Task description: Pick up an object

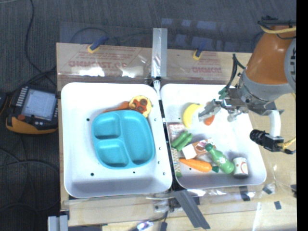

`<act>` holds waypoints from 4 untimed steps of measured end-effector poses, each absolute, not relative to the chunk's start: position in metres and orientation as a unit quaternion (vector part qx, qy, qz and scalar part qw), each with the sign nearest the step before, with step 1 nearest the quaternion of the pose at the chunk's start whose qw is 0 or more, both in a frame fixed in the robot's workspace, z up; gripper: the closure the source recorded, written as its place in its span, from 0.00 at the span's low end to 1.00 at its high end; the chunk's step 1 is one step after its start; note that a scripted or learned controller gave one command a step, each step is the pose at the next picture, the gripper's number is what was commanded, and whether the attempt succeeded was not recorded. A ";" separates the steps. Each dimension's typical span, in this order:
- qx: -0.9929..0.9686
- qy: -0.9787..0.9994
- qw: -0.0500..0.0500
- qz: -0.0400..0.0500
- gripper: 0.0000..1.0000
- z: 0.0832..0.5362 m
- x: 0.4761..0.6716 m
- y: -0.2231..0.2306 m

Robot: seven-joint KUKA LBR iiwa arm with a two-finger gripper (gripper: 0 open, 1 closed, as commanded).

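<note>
Camera view: the end effector [211,110] is hovering over the right bin [255,143] at about 1 o'clock from the bin's middle, reaching in from 3 o'clock, and whether it is open or closed I cannot tell; a small orange-red object [209,120] is sitting right under its tip, hold unclear. A yellow banana [191,113] is lying just at 9 o'clock of the tip, with a green pepper [182,140], carrot [195,165], green bottle [220,160] and small can [240,167] crowding the bin's 6 o'clock part. The left bin [77,143] is carrying a blue divided plate [123,138] with a pizza-like toy [140,104] touching its 12 o'clock edge.
</note>
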State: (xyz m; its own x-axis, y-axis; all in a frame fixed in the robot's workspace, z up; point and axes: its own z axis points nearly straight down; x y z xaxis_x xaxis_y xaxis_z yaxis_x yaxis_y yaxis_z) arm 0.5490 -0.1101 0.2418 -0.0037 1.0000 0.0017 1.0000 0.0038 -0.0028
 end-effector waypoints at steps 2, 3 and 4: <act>-0.674 -0.738 -0.012 -0.010 0.00 0.110 0.645 -0.158; -0.694 -0.720 -0.004 -0.002 0.00 0.089 0.656 -0.098; -0.693 -0.721 -0.005 -0.003 1.00 0.100 0.656 -0.097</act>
